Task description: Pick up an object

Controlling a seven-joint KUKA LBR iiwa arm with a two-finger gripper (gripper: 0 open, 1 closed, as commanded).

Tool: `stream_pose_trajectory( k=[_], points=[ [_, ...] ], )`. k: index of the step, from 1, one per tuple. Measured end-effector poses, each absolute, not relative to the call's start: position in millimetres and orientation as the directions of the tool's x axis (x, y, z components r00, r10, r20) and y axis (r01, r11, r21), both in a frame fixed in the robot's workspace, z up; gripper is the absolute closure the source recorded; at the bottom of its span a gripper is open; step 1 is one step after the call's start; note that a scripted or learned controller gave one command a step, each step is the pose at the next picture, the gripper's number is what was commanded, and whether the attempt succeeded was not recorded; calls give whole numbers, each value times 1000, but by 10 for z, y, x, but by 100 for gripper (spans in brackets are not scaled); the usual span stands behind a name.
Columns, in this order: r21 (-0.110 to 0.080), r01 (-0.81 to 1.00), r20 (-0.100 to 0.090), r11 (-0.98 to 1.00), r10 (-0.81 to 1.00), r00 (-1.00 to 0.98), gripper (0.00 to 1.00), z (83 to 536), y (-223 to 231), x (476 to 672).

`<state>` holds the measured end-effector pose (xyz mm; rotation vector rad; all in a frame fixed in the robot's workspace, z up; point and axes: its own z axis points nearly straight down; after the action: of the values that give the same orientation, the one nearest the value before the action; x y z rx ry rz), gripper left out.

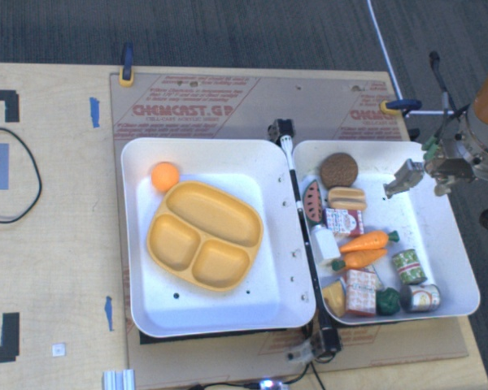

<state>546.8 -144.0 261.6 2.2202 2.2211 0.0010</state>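
While the grey two-finger gripper (423, 177) hovers spread apart and grasping nothing over the right-hand shallow white plastic bin (459, 254), a clean descent matters most. Best target, I judge: the tapered orange plastic carrot (366, 240) at that bin's middle, narrow enough to straddle. Beside it lie a ridged round brown cookie (339, 170) toward the bin's far edge and a small glossy cylindrical can (407, 266) nearer its front.

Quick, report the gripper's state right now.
Gripper: open, holding nothing, above the upper right part of the right bin.
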Motion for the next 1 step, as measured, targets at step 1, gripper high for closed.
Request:
stream_pose_trajectory(
  k=[1],
  points=[
    [-2, 1000, 1, -1, 1000, 1, 0, 1225, -1548, 5428]
  ],
)
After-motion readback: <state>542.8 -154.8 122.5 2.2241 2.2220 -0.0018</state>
